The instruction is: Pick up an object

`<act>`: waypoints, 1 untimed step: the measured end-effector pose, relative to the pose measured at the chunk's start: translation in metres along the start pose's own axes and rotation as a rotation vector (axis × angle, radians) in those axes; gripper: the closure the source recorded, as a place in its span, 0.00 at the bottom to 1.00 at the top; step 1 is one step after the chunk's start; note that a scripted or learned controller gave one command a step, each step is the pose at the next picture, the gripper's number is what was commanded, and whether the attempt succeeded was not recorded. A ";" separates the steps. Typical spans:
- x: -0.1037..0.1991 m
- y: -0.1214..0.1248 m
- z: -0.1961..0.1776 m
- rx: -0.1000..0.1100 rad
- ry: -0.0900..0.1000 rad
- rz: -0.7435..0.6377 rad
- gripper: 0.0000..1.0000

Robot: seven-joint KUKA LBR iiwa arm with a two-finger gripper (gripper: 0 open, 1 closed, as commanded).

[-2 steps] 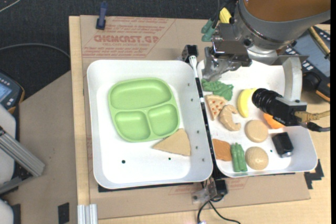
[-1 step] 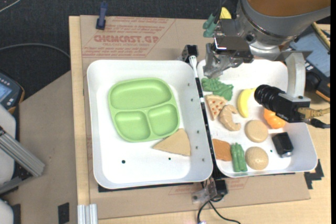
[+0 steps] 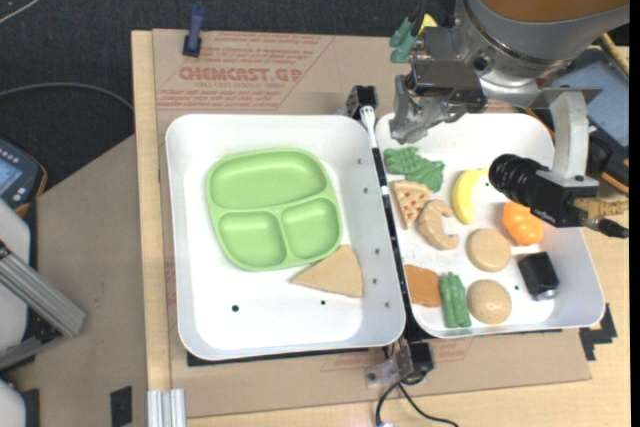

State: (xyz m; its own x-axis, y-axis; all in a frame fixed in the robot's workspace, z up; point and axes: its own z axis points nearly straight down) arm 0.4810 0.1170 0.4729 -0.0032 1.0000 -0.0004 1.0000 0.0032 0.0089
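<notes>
Your claw hangs over the far left corner of the right bin; you cannot tell its state from here. Directly below it, toward the camera, lies the green leafy piece, its long axis running across the bin toward the yellow lemon. That bin also holds 2 round buns. The left bin holds a green divided plate and a tan wedge.
</notes>
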 end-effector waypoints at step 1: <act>-0.036 -0.005 0.136 0.023 -0.003 0.008 1.00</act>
State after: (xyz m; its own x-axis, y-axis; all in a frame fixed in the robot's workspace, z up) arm 0.4778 0.0814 0.3366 0.0053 1.0000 -0.0038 0.9999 -0.0053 -0.0145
